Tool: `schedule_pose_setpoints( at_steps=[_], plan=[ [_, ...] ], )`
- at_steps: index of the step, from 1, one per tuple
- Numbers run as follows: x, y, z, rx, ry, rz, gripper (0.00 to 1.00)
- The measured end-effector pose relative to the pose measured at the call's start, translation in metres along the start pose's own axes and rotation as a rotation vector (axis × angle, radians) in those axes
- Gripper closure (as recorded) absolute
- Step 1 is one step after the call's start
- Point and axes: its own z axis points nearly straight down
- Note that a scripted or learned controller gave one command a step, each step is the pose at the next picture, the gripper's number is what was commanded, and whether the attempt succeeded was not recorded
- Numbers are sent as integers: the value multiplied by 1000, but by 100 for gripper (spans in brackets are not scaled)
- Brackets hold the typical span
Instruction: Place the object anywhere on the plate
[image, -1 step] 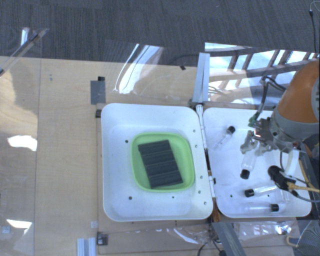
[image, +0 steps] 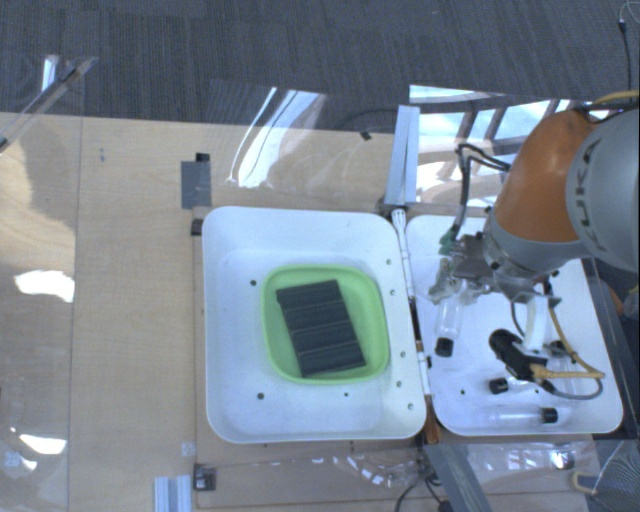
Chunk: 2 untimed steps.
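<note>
- The wooden bench (image: 110, 300) carries two shallow white bins side by side, their near edges touching.
- The left bin (image: 230, 400) sits at the centre of the view.
- The right bin (image: 590, 415) lies at 3 o'clock from the left one.
- A small grey block (image: 196, 183) rests on the bench at 11 o'clock from the left bin, just beyond its corner.
- An upright metal bracket (image: 404, 155) stands at 12 o'clock, where the two bins meet.

Block (image: 319, 328) on plate (image: 274, 345) in left bin (image: 230, 400), gripper (image: 447, 325) over right bin (image: 600, 400) (perhaps touching)
</note>
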Motion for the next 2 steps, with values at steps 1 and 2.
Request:
schedule_pose_setpoints(
  at_steps=[1,2],
  plan=[
    [61,17,1,0,1,-100,100],
    [60,17,1,0,0,-100,0]
  ],
)
